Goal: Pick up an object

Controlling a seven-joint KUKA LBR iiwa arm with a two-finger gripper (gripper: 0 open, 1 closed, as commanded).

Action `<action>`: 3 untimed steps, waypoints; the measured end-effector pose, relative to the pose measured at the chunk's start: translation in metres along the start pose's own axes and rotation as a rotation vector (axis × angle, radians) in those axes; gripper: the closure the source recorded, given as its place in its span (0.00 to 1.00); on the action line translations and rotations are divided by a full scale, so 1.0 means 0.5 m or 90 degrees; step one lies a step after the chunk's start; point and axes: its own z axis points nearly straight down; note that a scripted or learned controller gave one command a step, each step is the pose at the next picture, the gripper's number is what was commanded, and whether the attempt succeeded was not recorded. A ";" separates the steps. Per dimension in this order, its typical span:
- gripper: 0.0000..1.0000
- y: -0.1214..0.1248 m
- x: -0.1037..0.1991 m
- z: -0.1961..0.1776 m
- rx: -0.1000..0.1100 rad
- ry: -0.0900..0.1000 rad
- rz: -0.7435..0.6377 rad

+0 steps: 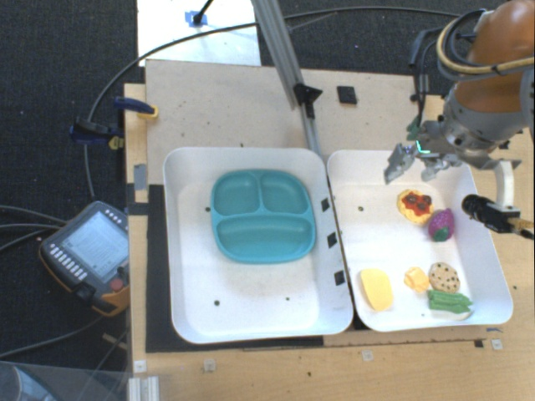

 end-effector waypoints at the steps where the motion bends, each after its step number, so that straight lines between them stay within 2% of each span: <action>1: 0.00 0.001 0.000 -0.003 -0.002 0.000 0.000; 2: 0.00 -0.001 0.016 0.115 0.001 0.000 0.001; 3: 0.00 0.005 -0.002 0.227 0.000 -0.001 0.002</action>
